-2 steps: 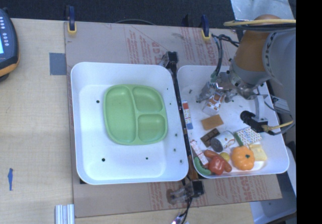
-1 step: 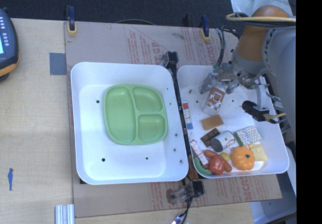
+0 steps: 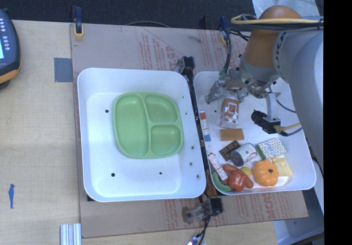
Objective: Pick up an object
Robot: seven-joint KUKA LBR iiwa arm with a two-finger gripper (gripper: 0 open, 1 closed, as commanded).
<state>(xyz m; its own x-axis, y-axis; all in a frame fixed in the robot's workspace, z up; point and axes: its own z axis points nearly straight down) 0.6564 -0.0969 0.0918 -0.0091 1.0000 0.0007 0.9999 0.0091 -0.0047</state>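
Observation:
My gripper [image 3: 235, 88] hangs low over the far part of the right bin [image 3: 300, 145], under the orange wrist band. Directly below it, a brown and white packet [image 3: 230, 112] lies in the bin, its top end tucked under the gripper. Whether the gripper touches the packet is hidden. Nearer the front of that bin lie a flat brown card [image 3: 231, 134], a dark chocolate bar [image 3: 229, 149], a small can [image 3: 245, 154], a patterned box [image 3: 271, 147], a yellow block [image 3: 284, 167], an orange pumpkin [image 3: 265, 173] and a red pepper [image 3: 237, 179].
The left bin [image 3: 93, 128] holds a green divided plate [image 3: 147, 124]. Two thin tubes [image 3: 204, 125] lie along the right bin's left wall. A green item [image 3: 219, 183] sits in its front left corner. The arm's grey body covers the bin's far right side.

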